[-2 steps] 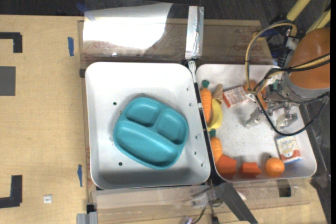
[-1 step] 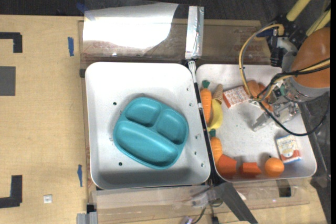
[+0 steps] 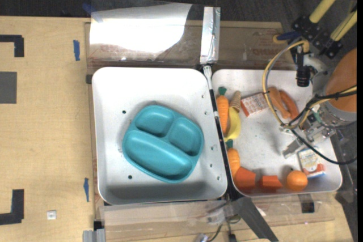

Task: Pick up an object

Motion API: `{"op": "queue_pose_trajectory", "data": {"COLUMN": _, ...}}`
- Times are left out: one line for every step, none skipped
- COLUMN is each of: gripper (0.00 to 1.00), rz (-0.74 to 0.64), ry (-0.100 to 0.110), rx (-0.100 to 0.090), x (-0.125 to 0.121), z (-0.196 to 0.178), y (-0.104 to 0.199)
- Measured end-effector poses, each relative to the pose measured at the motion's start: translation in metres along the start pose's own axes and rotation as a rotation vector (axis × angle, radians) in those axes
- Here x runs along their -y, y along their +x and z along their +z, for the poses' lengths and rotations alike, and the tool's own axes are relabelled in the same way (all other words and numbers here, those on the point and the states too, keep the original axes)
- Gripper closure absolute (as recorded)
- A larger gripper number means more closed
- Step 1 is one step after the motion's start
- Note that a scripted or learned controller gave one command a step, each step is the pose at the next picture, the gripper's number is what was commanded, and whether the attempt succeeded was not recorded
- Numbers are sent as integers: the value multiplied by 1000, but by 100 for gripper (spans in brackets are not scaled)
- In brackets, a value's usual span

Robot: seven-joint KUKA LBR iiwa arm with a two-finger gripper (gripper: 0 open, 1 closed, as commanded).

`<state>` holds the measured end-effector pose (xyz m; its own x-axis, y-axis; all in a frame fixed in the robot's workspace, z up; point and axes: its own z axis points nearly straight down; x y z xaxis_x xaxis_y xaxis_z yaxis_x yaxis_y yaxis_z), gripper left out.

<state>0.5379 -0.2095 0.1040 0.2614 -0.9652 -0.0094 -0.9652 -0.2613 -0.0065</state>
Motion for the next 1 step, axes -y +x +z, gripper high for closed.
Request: {"op": "queue_pose_trajectory", "data": {"gripper": 0, "rz": -43, "ry": 25, "rx": -14, "x": -43, "z": 12, "y": -20}}
